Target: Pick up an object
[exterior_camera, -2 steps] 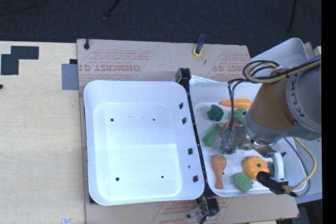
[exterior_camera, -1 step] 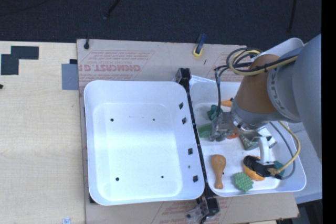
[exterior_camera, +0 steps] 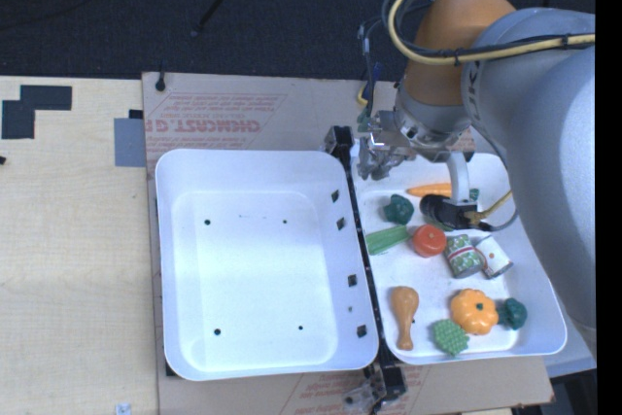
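My gripper (exterior_camera: 374,160) hangs over the far left corner of the right bin (exterior_camera: 544,330), close to the wall shared with the left bin. Nothing shows in its grasp. Just in front of it lies a dark green toy (exterior_camera: 397,208), and an orange carrot (exterior_camera: 430,190) lies to its right. Further toward the front are a light green vegetable (exterior_camera: 387,239), a red tomato (exterior_camera: 429,240), a small can (exterior_camera: 464,258), a chicken drumstick (exterior_camera: 404,314), an orange pumpkin (exterior_camera: 473,311), a broccoli piece (exterior_camera: 512,312) and a green knobbly toy (exterior_camera: 448,337).
The left bin (exterior_camera: 185,345) sits beside the right one, on a cardboard sheet (exterior_camera: 243,117). The arm's big grey body covers the right side of the bench. A small white item (exterior_camera: 495,259) lies by the can.
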`<state>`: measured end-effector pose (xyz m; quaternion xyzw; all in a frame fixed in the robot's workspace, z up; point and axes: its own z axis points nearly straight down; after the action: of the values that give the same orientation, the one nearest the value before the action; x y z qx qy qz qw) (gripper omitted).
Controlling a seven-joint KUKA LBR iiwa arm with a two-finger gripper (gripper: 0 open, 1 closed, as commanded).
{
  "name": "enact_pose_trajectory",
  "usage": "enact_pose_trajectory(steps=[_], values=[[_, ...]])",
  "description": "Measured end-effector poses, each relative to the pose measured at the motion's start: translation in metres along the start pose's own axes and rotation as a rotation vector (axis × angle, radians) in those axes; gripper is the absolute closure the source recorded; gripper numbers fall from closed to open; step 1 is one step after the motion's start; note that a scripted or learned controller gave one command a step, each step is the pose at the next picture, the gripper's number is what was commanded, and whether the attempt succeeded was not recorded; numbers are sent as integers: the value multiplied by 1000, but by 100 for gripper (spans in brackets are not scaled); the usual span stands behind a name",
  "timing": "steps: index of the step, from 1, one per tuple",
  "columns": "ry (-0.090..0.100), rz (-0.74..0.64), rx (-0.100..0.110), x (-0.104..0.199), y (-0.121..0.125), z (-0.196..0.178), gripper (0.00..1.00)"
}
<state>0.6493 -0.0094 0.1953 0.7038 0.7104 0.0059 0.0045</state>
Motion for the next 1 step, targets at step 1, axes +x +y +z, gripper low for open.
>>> enact_pose_trajectory(steps=[1], values=[[-1,6,17,35,-6,8,100]])
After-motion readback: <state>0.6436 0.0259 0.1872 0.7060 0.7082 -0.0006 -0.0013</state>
